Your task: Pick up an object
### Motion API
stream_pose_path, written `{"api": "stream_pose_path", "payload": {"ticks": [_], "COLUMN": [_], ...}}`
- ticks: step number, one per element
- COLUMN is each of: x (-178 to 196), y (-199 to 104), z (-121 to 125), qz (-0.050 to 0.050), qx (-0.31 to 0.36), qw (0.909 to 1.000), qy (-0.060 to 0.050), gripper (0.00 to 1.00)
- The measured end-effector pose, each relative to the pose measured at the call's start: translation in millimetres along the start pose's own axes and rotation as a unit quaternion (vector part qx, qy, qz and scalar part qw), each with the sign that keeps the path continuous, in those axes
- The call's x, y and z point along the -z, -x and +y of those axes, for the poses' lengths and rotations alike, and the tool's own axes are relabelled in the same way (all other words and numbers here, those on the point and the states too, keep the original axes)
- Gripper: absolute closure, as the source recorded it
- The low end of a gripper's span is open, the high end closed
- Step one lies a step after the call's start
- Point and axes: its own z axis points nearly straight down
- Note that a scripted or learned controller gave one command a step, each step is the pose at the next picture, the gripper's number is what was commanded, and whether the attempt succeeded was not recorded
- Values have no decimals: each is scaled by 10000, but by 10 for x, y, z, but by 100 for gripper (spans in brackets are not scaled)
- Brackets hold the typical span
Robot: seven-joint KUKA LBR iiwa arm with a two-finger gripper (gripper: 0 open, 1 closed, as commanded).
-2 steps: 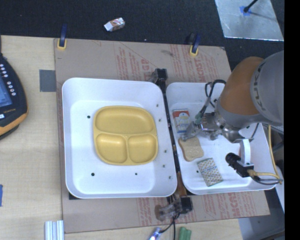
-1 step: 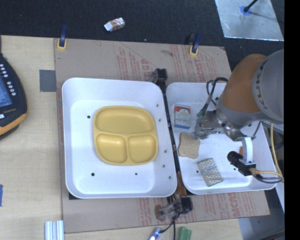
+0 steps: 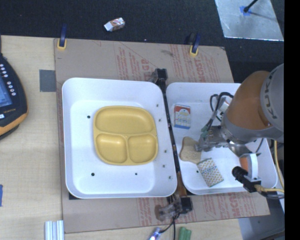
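Observation:
The right bin [image 3: 225,91] holds a small red-and-white card box [image 3: 182,116], a tan sponge-like piece [image 3: 189,151] and a patterned grey packet [image 3: 210,172]. My gripper [image 3: 205,140] is low in this bin, just to the right of and above the tan piece, at its upper right corner. The wrist hides the gripper's tip, and I see nothing held in it. The grey arm with its orange band [image 3: 247,106] covers the right part of the bin. In the left bin [image 3: 80,179] lies a yellow divided plate [image 3: 125,134].
The two bins meet at a black clip [image 3: 160,75] at the back. An orange-edged teach pendant [image 3: 2,99] lies on the bench at far left. A crumpled wrapper [image 3: 115,24] is on the dark floor behind the bench.

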Motion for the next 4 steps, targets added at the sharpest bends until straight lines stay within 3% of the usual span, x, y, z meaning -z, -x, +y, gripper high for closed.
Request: {"api": "stream_pose_path", "payload": {"ticks": [1,2,3,4], "x": [0,339,338,-26], "y": [266,61,63,-112], "z": [-27,-219,-220,-302], "qz": [6,9,8,10], "qx": [-17,1,-2,0], "qw": [10000,10000,10000,10000], "qy": [7,-32,-32,-40], "gripper": [100,100,0,0]}}
